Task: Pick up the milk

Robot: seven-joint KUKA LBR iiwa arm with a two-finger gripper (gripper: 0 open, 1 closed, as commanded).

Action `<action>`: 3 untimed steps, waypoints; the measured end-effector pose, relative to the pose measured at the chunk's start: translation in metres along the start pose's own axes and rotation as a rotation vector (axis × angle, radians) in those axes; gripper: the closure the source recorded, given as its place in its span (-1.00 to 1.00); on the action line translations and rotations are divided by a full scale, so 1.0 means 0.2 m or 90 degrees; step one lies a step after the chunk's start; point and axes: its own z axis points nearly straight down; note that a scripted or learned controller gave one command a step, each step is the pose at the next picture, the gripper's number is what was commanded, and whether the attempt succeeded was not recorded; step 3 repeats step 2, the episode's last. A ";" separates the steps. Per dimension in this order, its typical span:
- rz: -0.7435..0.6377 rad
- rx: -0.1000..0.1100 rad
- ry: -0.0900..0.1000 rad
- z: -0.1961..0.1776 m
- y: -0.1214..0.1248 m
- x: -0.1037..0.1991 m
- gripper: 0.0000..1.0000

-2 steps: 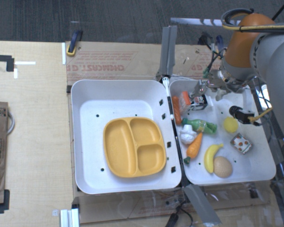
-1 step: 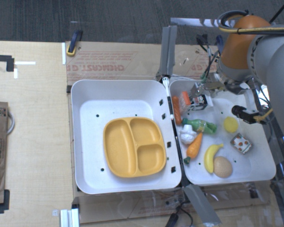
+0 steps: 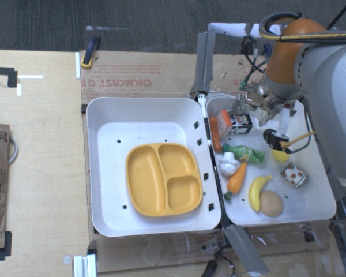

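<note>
The milk (image 3: 241, 123) is a small black-and-white carton lying in the back left part of the right bin (image 3: 311, 212). My gripper (image 3: 252, 109) hangs just above and behind it, under the orange wrist band. Its fingers (image 3: 241, 103) stand apart, so it is open, and nothing shows between them. The carton's far edge is partly hidden by the gripper.
Around the milk lie an orange-red packet (image 3: 224, 122), a green item (image 3: 245, 153), a white item (image 3: 228, 166), a carrot (image 3: 237, 178), a banana (image 3: 254, 193), a brown egg-shaped thing (image 3: 271, 203), and a small patterned box (image 3: 293, 175). A yellow divided plate (image 3: 164, 179) sits in the left bin (image 3: 104, 131).
</note>
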 end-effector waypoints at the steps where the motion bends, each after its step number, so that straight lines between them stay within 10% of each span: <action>1: 0.216 0.000 0.004 0.00 -0.06 0.00 -1.00; 2: 0.201 0.016 -0.005 -0.41 0.00 -0.08 -1.00; 3: 0.201 0.016 -0.005 -0.41 0.00 -0.08 -1.00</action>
